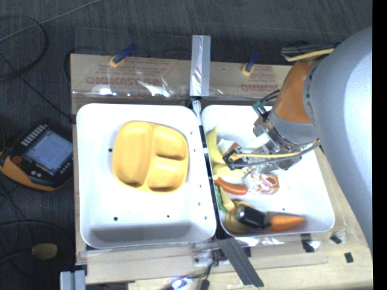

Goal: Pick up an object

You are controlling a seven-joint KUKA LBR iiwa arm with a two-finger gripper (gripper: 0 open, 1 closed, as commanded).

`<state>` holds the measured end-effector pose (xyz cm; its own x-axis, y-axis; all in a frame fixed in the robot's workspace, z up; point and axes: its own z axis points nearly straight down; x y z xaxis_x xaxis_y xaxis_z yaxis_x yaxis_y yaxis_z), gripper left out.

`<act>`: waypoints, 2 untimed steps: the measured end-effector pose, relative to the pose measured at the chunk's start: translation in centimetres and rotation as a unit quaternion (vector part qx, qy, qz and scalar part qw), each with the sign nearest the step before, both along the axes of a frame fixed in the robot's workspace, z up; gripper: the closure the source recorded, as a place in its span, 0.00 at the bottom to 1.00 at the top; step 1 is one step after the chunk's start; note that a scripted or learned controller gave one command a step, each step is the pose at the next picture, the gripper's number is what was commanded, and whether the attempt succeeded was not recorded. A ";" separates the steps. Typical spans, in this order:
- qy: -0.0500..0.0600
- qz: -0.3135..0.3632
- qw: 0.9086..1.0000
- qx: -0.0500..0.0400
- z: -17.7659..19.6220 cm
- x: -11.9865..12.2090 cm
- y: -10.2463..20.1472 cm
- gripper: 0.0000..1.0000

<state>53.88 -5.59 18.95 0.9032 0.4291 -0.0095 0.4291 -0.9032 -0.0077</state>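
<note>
Camera view, looking down at a slant on two white bins set side by side. Left bin (91, 222) holds one item: a yellow divided tray (150, 156), lying roughly centred, slightly toward the far half. Right bin (323, 207) holds the clutter. Against its left wall lies a pale yellow-green banana-shaped piece (213, 148), running lengthwise. Near the middle lies an orange-red chili-shaped piece (231, 186), with a clear packet with red print (264, 184) just beside it on the right. At the near edge a carrot-shaped piece (285, 222) lies with a black object (253, 215) touching its left end.

Arm enters from the right, orange band (291, 98) above the wrist, reaching down into the right bin. Gripper (233, 157) sits low over the far-middle of the bin, just right of the banana-shaped piece and just above the chili-shaped piece. Whether it is wide, narrow or holding anything: cannot tell, tip too dark and cluttered by cabling.

A handheld device with a screen (45, 153) lies on the floor well left of the bench.
</note>
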 end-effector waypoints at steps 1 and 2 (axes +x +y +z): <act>-0.003 -0.119 0.993 -0.003 2.7 4.8 0.0 1.00; -0.003 -0.119 0.993 -0.004 2.7 4.8 0.0 0.00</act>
